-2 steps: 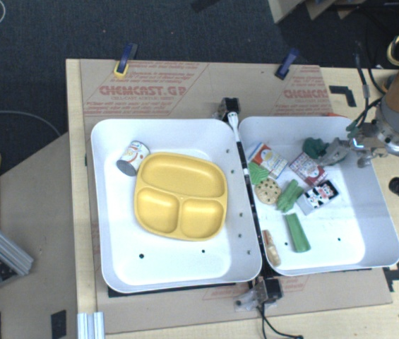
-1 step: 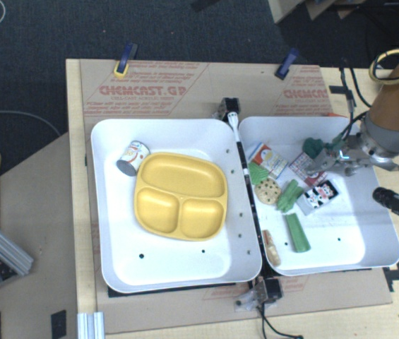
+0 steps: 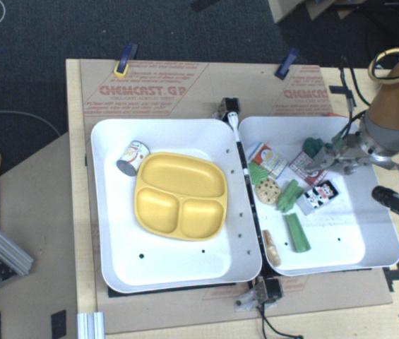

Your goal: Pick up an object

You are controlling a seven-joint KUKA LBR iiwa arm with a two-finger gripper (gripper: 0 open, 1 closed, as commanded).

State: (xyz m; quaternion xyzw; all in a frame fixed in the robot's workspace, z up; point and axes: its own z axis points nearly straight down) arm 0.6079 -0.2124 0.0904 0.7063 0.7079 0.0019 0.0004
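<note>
Just beside the pincer (image 3: 324, 162), perhaps touching, lies a dark green object (image 3: 313, 147).

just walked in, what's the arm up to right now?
The grey arm reaches in from the right, with its gripper low over the clutter in the right bin, near a dark green piece and small printed packets. Whether it holds anything cannot be told. Green blocks and a cookie lie nearby. The left bin holds a yellow divided tray and a small can on its side.
</note>
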